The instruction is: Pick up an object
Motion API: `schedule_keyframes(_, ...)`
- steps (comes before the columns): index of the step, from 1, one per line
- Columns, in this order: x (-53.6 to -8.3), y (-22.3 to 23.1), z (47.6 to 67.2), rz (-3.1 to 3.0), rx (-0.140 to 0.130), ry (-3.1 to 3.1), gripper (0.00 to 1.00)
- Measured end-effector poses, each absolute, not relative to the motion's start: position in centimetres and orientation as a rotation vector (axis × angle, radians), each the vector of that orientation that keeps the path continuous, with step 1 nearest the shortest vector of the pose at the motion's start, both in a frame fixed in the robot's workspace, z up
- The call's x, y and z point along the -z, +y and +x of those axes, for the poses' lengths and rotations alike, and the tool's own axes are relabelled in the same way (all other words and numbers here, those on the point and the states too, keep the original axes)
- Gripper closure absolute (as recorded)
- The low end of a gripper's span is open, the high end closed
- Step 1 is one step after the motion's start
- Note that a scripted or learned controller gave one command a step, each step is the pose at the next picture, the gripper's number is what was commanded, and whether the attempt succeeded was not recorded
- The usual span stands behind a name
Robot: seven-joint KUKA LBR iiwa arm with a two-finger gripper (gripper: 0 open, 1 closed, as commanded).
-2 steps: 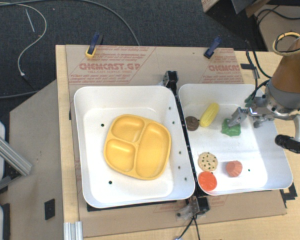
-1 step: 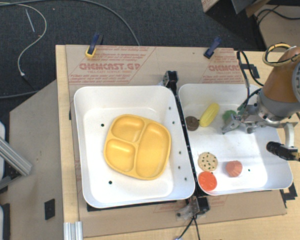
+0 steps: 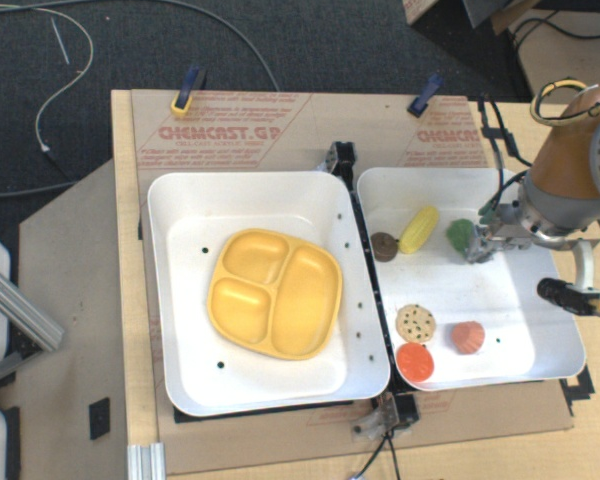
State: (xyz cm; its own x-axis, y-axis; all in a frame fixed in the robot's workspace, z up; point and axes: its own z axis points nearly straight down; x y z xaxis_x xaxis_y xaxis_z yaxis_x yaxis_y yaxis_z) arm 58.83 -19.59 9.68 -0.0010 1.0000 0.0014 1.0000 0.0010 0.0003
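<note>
Gripper low in right bin, finger state not discernible. Green object touching its left side, far half of bin. Corn further left, axis slanting near-left to far-right.

The fingers sit beside a green object in the right bin.

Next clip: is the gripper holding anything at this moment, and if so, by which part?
It cannot be told. The gripper is low in the right bin, right beside the green object, but the view does not show that object between its fingers.
</note>
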Motion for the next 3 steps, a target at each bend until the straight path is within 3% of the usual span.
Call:
schedule_keyframes(1, -15.0, -18.8, 58.4, -2.224, 0.005, -2.227, 1.00)
schedule_keyframes(3, -24.5, -19.7, 59.3, -2.224, 0.005, -2.228, 1.00)
